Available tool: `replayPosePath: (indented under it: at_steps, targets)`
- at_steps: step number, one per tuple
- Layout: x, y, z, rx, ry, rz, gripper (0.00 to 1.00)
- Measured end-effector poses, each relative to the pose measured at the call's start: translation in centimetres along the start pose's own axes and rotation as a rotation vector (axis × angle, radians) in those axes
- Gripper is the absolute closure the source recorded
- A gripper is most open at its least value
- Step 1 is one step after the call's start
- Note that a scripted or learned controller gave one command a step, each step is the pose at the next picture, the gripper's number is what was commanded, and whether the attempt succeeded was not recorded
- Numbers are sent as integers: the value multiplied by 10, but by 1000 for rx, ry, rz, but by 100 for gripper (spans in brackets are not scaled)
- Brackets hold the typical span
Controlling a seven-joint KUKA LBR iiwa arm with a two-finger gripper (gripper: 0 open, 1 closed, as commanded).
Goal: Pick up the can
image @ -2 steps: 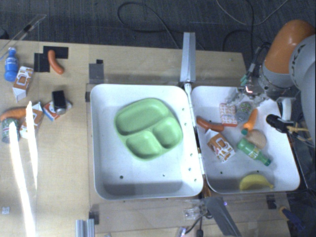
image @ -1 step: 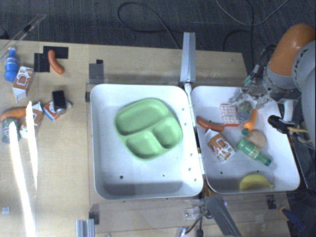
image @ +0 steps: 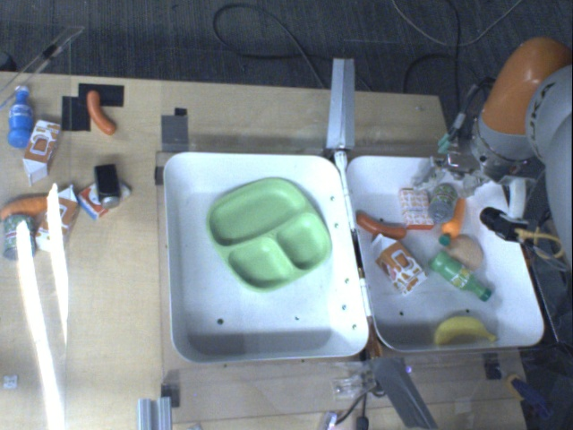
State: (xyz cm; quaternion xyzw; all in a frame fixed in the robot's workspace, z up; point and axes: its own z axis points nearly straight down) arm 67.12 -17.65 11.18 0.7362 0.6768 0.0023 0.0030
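Gripper (image: 445,176) over can (image: 441,201), right bin's (image: 535,325) far side | finger state: cannot tell | drop straight, clear of carrot (image: 452,221) and carton (image: 414,207)

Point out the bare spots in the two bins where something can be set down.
Left bin: bare floor rings the green tray, widest along the near edge and left wall. Right bin: a bare patch between the yellow banana and the carton. Crowded at the far end, where the gripper hangs over the can, carrot and sausage.
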Motion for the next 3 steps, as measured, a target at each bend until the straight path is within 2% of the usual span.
replayPosePath:
  at_steps: [1,2,3]
  targets:
    - [0,-4,14,-13,2,149,0]
    - [3,0,0,-27,1,142,100]
    - [85,-7,-87,2,0,358,100]
